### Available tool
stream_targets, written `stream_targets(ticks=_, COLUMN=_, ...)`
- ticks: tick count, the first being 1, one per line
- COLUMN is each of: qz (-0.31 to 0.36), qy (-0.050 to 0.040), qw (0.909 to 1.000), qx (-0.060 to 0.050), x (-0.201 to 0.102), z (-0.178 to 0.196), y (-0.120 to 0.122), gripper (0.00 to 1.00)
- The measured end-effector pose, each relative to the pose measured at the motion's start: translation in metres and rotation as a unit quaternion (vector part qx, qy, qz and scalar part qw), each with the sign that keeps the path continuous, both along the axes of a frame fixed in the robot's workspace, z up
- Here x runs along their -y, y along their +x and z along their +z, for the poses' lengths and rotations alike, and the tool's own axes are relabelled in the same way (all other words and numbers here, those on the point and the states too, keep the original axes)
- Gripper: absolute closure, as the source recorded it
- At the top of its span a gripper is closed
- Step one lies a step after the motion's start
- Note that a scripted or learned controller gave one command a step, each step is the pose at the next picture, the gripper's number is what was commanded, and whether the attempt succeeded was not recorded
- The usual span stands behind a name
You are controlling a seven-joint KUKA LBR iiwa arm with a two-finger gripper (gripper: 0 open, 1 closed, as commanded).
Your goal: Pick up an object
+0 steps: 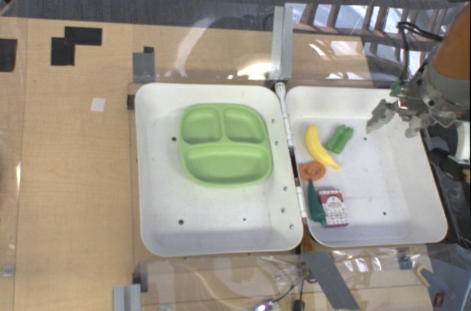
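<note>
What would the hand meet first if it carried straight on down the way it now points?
Probably the bare floor of the right bin. The hand points down, with the green object off to its side; depth is unclear.

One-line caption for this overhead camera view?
Open gripper hovers over right bin holding banana; green divided plate in left bin.

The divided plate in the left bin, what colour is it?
Light green, all over; the divided plate shows plainly in the camera view.

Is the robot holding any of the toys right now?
No. The gripper is open above the right bin with nothing between its fingers. The banana lies in the bin.
</note>
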State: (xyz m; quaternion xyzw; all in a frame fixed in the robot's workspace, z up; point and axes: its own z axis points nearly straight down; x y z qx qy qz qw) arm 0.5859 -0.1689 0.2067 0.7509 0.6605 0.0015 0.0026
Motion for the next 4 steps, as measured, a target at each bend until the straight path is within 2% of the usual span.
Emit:
stream_targets(ticks=1, qz=0.051, qy=0.0006, qw=0.9987, qx=-0.001, x=-0.042, z=-0.057, y=0.003, gripper=0.0)
stream_targets(ticks=2, qz=0.046, qy=-0.0006, qw=0.9989, qx=0.005, x=-0.078, z=-0.116, y=0.027, gripper=0.0)
stream_targets(ticks=3, qz=0.049, qy=0.0005, qw=0.9988, qx=0.008, x=-0.081, z=-0.103, y=0.03, gripper=1.0)
stream_targets(ticks=4, qz=0.037, qy=0.0008, qw=0.9993, qx=0.0, x=-0.139, z=-0.02, y=0.047, gripper=1.0)
